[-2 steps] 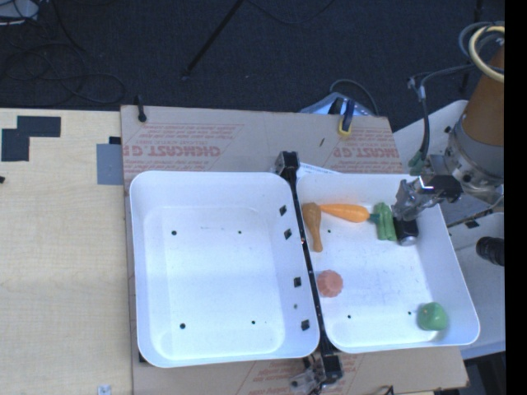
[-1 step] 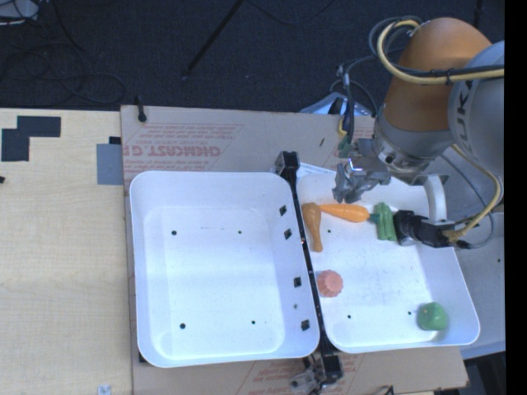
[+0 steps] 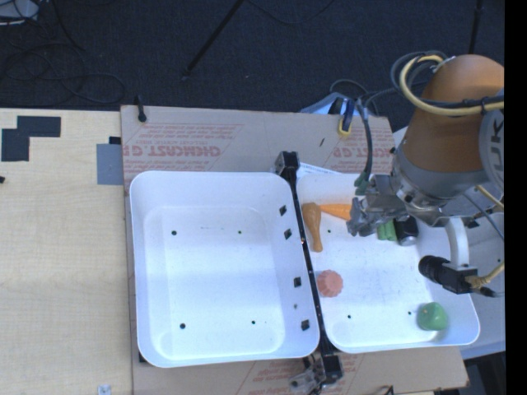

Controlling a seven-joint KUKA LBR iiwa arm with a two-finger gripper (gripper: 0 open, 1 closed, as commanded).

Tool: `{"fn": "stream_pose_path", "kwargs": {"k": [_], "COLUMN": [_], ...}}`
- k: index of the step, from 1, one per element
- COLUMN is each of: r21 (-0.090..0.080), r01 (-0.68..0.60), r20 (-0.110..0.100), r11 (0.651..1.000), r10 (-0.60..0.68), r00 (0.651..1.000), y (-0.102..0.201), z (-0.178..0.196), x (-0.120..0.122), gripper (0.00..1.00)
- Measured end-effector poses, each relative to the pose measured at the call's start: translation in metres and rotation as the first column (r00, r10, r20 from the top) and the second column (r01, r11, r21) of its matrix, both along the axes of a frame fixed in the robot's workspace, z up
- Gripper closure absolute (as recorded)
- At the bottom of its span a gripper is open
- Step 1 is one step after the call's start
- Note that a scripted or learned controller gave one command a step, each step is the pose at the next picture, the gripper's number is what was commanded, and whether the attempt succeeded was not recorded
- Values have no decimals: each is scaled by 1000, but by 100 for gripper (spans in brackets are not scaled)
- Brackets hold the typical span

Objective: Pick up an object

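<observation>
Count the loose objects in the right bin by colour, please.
Orange: 2, a long piece and a cone-like piece
Pink: 1, a round object
Green: 2, a ball and a small piece by the gripper
Total: 5

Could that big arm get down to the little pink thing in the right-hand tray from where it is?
Probably yes. The pink object lies by itself on the floor of the right bin, nothing on top of it, and the gripper hangs just above and behind it over the same bin.
</observation>
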State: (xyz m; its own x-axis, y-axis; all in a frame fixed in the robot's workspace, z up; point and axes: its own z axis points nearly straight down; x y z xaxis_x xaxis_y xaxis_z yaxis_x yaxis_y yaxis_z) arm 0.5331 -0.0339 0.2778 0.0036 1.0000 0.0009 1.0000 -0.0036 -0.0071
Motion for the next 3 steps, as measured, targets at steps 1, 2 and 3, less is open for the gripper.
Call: {"fn": "stream_pose_path", "kwargs": {"k": [1,2,3], "r21": [-3,0,-3], "r01": [3,-8,0], "r20": [7,5,7], "r11": [1000,1000,1000], "r10": [-3,8,0], "r00": [1000,1000,1000], "y": [-78,-37,-109], "z": [38,-7,46], "x": [-28,46,21], "gripper": [100,100,100]}}
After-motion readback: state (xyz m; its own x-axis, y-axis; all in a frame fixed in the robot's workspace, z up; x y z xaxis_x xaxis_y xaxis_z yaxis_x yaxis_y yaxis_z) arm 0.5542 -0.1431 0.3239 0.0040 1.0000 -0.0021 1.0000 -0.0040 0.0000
